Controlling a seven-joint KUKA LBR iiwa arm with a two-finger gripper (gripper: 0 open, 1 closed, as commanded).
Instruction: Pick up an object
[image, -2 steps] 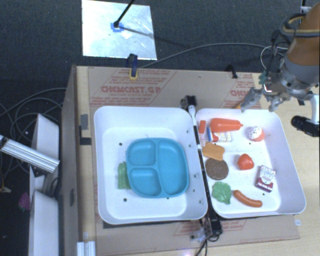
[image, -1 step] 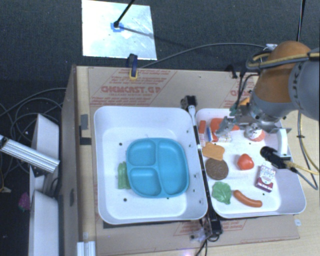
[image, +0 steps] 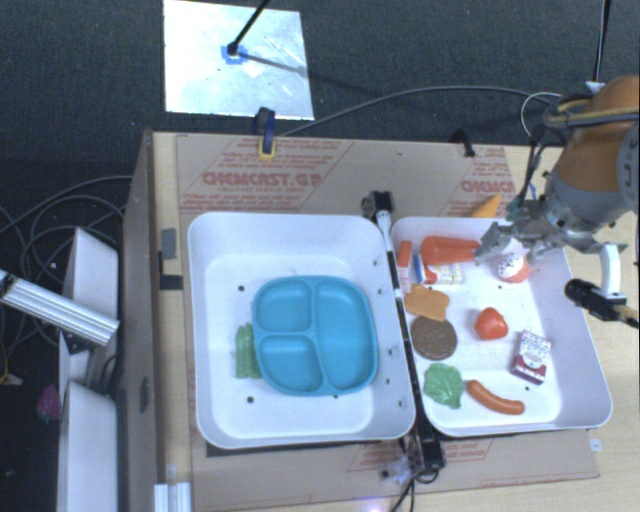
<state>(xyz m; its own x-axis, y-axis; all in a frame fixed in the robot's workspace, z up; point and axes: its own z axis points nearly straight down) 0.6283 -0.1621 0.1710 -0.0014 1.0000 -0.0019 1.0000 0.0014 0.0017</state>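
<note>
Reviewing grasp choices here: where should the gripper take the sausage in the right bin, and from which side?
Probably the middle of the sausage, from straight above, fingers closing across its narrow width. It lies flat with bare bin floor around it, apart from the green leafy piece.

Robotics lab: plywood bench (image: 300, 170), loose cables (image: 60, 215), white bins (image: 215, 250).

Glossy plastic blue tray (image: 315, 335); matt cardboard bench (image: 300, 175); smooth white bins (image: 290, 235).
</note>
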